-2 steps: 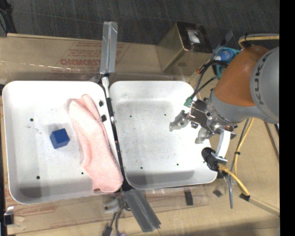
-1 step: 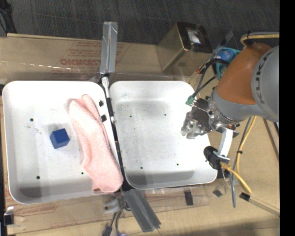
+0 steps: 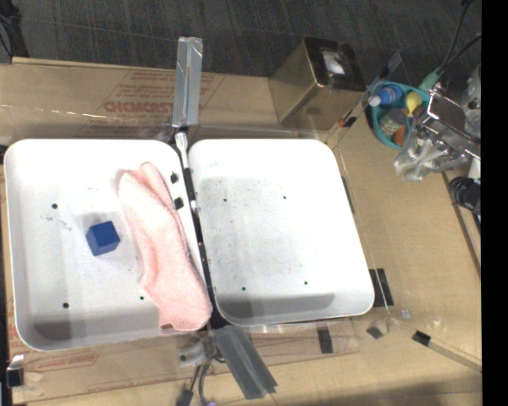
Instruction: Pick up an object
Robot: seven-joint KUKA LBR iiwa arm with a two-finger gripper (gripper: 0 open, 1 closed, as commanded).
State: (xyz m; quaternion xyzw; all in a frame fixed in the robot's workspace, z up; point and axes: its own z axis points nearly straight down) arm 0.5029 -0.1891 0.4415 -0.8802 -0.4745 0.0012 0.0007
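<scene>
Two shallow white bins stand side by side on the light brown surface (image 3: pixel 406 252). In the left white bin (image 3: pixel 34 184) there is a small blue cube (image 3: pixel 103 237), a little left of the bin's middle, resting flat on the floor of the bin. Just beside it, to the right, lies a long pink cloth towel (image 3: pixel 165 248). The towel runs along the right wall of this bin, from about the middle of the wall down to the near corner, and its lower end hangs over the rim there. Between the cube and the towel I see a narrow strip of white floor, so they are not touching.

The right white bin (image 3: pixel 271 227) shows small dark specks on its floor.

The claw (image 3: pixel 416 161) is at the right side, over the surface beyond the right bin and well apart from the cube and the towel. Whether it is wide or narrow I cannot tell. Nothing is visible in it.

A shiny brown box (image 3: pixel 315 79) stands behind the right bin, and a blue bowl with small coloured things (image 3: pixel 388 112) is near it.
</scene>
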